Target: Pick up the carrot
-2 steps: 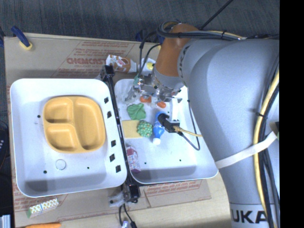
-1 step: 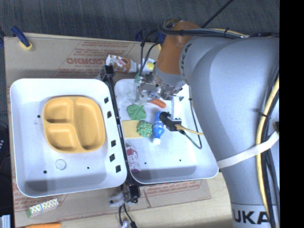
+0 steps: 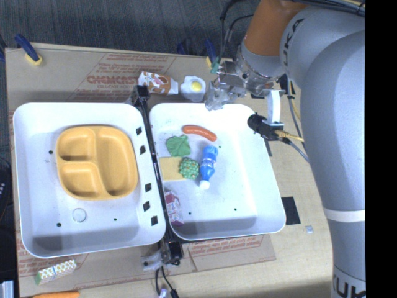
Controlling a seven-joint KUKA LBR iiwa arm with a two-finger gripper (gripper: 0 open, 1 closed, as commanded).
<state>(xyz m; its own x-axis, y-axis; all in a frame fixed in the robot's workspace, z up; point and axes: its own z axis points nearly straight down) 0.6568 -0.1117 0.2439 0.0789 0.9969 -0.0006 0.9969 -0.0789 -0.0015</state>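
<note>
Camera view shows the gripper (image 3: 215, 99) hanging over the top rim of the right bin (image 3: 263, 185), near frame centre-top; whether its fingers are spread or closed cannot be told. Below it, the carrot (image 3: 199, 131) lies in that bin's upper middle, just above a green leaf (image 3: 178, 145) and a blue bottle (image 3: 208, 161).

Surface (image 3: 93, 73): brown printed cardboard under two white bins
Floor (image 3: 111, 11): dark grey carpet beyond the far edge
Light: even, soft shadows

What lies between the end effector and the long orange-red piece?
In the camera view, only bare white bin floor separates end effector from long orange-red piece.
</note>
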